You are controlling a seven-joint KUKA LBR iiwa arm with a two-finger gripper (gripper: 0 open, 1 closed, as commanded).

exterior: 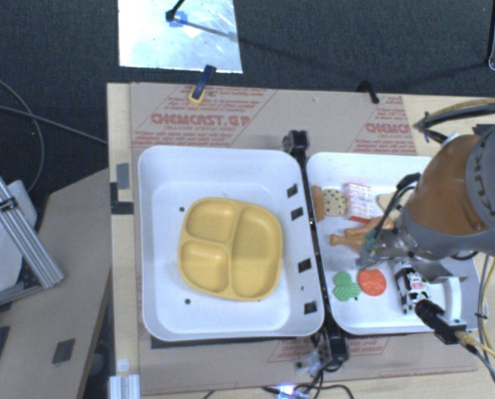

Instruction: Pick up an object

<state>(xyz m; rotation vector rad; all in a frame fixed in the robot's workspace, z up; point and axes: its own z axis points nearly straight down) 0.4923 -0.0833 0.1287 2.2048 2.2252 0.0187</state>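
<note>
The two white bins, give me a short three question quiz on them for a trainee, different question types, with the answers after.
1. True or false: the yellow divided plate lies in the left bin.
2. Multiple choice: which thing lies right beside the green piece in the right bin? A) the orange-red round piece B) a blue cup C) a metal spoon
3. Fill in: the tool is over the ____ bin.

Key: 1 true; 2 A; 3 right.
</note>
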